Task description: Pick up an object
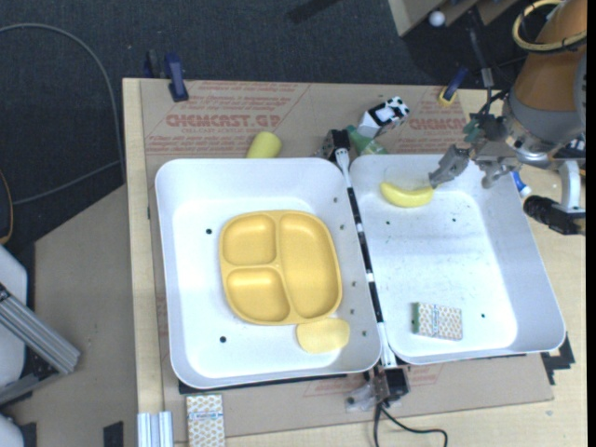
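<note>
— Banana-shaped yellow plastic toy (406, 195): where is it?
— Far end of the right white bin (521, 277), beside the two-finger gripper (453, 166), whose fingers stand spread, just off its right tip.
— Anything else there?
— A small patterned packet (438, 320) near the front; a yellow divided plate (279, 266) in the left bin (182, 250).

Yellow banana (406, 195), curved, lying flat near the back edge of the right bin (521, 250)
</note>
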Tool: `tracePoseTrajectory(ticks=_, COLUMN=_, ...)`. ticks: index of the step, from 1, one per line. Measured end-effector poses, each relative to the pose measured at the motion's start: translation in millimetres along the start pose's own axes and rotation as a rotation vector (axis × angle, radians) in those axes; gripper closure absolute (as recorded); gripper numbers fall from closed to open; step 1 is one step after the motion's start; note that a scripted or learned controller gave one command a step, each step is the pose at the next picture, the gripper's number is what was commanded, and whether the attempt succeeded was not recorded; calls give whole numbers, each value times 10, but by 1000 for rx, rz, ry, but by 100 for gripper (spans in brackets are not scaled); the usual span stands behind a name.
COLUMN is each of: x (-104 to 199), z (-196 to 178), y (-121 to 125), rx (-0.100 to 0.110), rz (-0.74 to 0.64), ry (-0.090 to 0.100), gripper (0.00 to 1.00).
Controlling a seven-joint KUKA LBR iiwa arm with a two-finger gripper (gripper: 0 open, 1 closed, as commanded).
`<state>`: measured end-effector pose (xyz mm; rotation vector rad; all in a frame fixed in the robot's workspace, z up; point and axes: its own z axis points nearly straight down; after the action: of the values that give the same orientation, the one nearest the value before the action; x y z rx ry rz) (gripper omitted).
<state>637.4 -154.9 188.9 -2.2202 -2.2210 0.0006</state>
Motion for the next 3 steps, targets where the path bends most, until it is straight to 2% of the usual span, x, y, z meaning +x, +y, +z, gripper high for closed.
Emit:
tracePoseTrajectory(ticks=1, x=243, z=22, y=214, rx=-3, rz=-2, ry=-1, gripper=0)
tracePoseTrajectory(ticks=2, x=65, z=492, y=286, rx=2, rz=1, ry=-1, gripper=0)
tracePoseTrajectory(ticks=3, x=305, z=973, y=329, rx=-9, rz=-2, ry=1, gripper=0)
